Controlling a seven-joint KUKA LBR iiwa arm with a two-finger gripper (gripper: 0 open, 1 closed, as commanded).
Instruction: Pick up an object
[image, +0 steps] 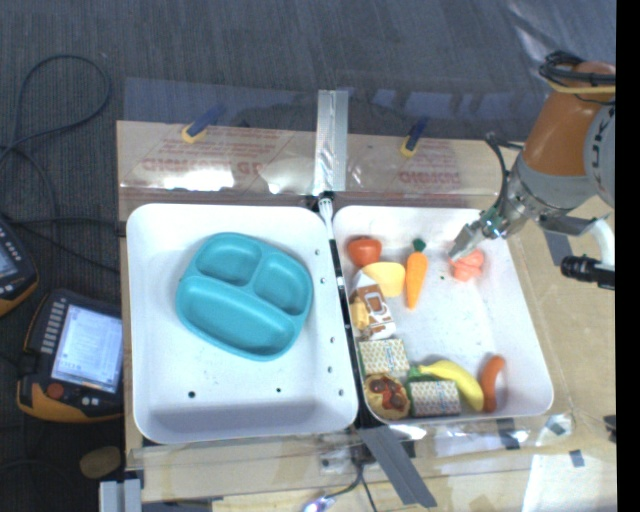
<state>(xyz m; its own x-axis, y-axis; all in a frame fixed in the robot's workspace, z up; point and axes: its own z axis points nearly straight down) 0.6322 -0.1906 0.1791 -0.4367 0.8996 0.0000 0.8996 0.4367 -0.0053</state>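
My pincer (470, 238) is down over the far right corner of the right bin (530, 330), coming in at a slant, and its tips sit just beside the pink toy (468, 264), a little above and behind it. From this angle I honestly cannot tell how wide it stands, and nothing shows between its tips, so I claim no hold on anything.

That pink piece looks like the target: it lies alone on the bin floor, near the back wall, well apart from the carrot (415, 277) to its left. The crowd of things lies along the bin's left wall and front: tomato (364, 249), yellow piece (382, 279), banana (452, 379), sausage (491, 374). The left bin (150, 330) carries the blue divided plate (244, 293).

To do this well, I judge I should centre over the pink toy, not hang off its upper edge, then straddle it squarely and come straight down. The wall is near, so I'd watch my outer tip against it. Lift slowly; a lopsided pinch could squirt it out.
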